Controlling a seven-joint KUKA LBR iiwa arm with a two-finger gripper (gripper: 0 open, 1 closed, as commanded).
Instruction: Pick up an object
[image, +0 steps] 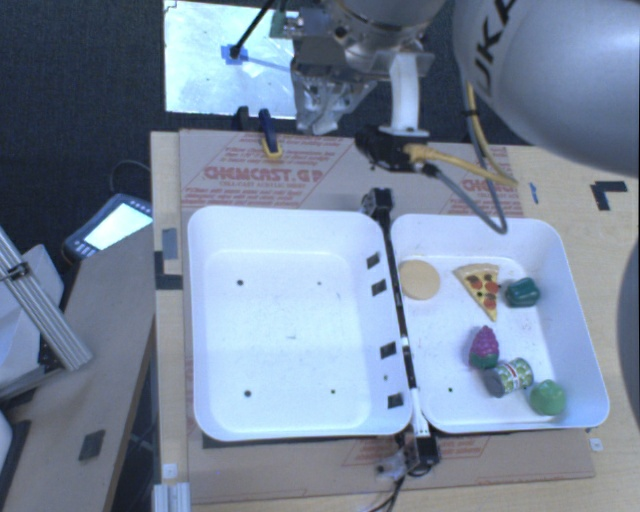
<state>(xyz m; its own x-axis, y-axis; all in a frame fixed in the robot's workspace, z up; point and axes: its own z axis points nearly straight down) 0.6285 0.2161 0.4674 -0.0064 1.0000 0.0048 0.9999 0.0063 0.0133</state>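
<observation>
Objects for picking all lie in the right bin (575, 330): a tan round cookie (420, 280), a pizza slice (481, 283), a dark green piece (522, 292), a purple grape bunch (484, 346), a small can (510, 376) and a green ball (547, 397). The gripper (322, 110) hangs far back beyond the bins, holding nothing; whether it is open or closed cannot be told. Likely trouble: the grapes, can and ball crowd together, so a descent could nudge neighbours or close on none. The arm's upper body is cut off at the top edge.
</observation>
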